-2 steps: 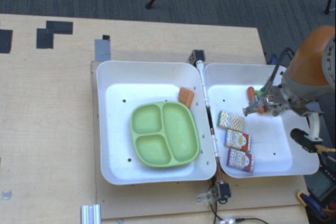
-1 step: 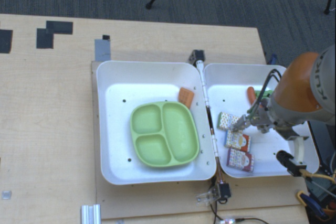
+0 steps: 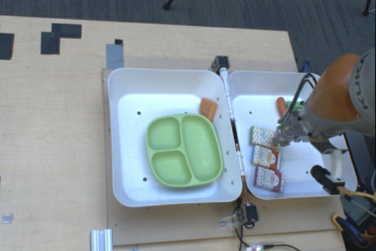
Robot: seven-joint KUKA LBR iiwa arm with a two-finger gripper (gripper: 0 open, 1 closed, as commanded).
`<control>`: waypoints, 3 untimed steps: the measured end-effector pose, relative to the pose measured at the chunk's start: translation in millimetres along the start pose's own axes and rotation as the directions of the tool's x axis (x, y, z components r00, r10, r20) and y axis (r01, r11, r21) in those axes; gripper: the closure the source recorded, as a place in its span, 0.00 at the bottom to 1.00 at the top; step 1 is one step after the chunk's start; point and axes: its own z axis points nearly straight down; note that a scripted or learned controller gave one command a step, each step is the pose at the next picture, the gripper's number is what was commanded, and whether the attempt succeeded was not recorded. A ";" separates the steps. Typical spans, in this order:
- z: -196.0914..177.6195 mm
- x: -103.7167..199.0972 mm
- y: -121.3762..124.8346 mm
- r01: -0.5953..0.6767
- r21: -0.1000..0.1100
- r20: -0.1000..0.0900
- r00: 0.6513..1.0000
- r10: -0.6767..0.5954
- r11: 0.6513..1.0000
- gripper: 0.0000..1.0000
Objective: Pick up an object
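Left bin (image 3: 117,144): green divided plate (image 3: 184,150); orange block (image 3: 208,107) at its 1 o'clock. Right bin (image 3: 258,82): three small packets (image 3: 265,157) stacked 12 to 6; orange stick (image 3: 281,106) at 1 o'clock. End effector (image 3: 281,139) at the top packet's 3 o'clock edge; grip state unreadable.

Green divided plate (image 3: 184,150) in left bin (image 3: 126,144), three packets (image 3: 266,157) in right bin (image 3: 294,186)

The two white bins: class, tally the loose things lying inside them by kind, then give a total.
Green three-compartment plastic plate: 1
Orange block: 1
Small printed packets: 3
Small orange-red stick-shaped thing: 1
Total: 6
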 end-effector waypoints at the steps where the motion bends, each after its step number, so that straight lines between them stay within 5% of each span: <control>1: 0.4 0.0 -0.3 0.000 0.001 0.000 1.000 0.000 1.000 0.00; 2: -10.6 1.0 1.4 0.001 -0.002 -0.001 1.000 -0.001 1.000 1.00; 3: -10.5 1.0 1.3 0.002 -0.002 -0.002 1.000 -0.002 1.000 0.00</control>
